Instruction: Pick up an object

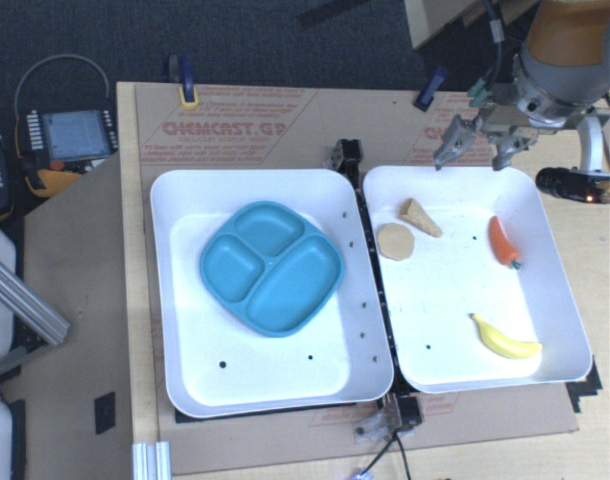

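Camera view shows the picking not yet begun: all 4 loose items lie untouched in the right bin [560, 298], namely a tan wedge [421, 218] at 11 o'clock, a round biscuit [394, 241] at 9, a carrot [502, 241] at 2 and a banana [505, 340] at 5. The gripper [482, 149] hovers above that bin's 12 o'clock rim, fingers spread apart and holding nothing, so descent, closing and lifting all remain. The left bin [175, 298] holds 1 blue divided plate [272, 267] at its centre.

- One camera is fixed above the bench [135, 268], looking down at a slant.
- It stands far enough off to take in both white bins [175, 298] whole.
- The arm [570, 38] enters from the upper right.
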Available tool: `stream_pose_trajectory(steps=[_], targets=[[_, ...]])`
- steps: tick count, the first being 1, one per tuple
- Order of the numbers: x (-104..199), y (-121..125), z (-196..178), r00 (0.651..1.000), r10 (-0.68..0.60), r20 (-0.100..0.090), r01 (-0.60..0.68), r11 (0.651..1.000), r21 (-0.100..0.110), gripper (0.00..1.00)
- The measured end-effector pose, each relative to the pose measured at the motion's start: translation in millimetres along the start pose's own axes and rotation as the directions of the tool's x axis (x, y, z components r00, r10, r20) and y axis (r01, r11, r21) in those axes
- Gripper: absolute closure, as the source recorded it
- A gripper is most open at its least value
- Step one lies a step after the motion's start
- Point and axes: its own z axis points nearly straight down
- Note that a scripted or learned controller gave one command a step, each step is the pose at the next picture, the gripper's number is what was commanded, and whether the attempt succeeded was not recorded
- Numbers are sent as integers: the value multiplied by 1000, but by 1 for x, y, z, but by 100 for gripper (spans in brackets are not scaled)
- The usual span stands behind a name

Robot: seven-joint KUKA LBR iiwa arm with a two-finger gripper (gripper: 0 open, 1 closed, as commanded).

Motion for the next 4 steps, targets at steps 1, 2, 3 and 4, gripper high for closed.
stream_pose_trajectory(steps=[1,2,3,4], targets=[[0,2,-8,1000,-2,1,2,1000,-14,0],[1,2,56,1000,-2,1,2,1000,-9,0],[-2,9,102,1000,-2,1,2,1000,-10,0],[6,8,148,1000,-3,0,3,1000,-9,0]])
